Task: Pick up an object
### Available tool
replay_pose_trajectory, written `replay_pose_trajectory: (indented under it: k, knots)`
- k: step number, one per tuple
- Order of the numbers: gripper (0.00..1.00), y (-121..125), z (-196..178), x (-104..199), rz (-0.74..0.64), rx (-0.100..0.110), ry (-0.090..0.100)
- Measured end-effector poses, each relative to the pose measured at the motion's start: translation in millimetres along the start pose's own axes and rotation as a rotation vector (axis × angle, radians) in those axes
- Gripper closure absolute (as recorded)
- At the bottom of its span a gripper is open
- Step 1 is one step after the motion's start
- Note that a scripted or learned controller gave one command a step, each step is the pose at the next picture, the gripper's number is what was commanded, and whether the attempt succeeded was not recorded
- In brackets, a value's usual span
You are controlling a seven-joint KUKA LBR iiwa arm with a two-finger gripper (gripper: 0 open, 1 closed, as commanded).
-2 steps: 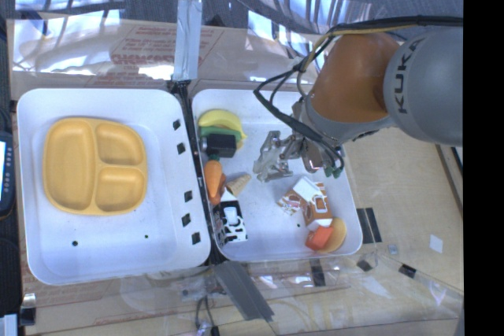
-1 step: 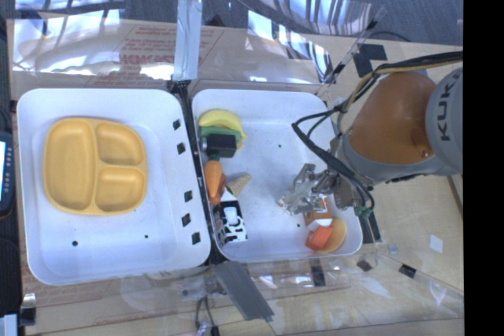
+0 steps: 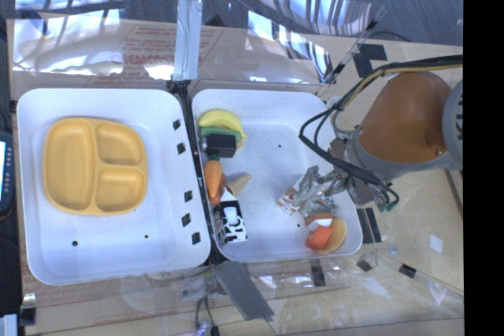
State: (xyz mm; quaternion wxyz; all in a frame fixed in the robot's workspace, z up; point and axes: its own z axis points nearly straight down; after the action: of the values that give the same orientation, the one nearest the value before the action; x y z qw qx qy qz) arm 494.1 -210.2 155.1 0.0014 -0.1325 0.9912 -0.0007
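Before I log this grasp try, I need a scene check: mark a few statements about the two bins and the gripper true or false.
1. The yellow divided plate lies in the left bin. True.
2. The gripper is over the left bin. False: it is over the right bin.
3. A carrot lies along the right bin's left wall. True.
4. The banana rests on the divided plate. False: it is in the right bin.

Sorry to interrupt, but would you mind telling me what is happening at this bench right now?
The arm reaches in over the right bin, its end effector low near an orange and white object in the near corner. Along that bin's left wall lie a banana, a carrot and a black and white item. A yellow divided tray sits in the left bin.
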Motion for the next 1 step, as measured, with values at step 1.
replay_pose_trajectory:
  k: [1]
  knots:
    - [1.00, -12.4, -57.2, -45.9, 0.106, 0.001, -0.002]
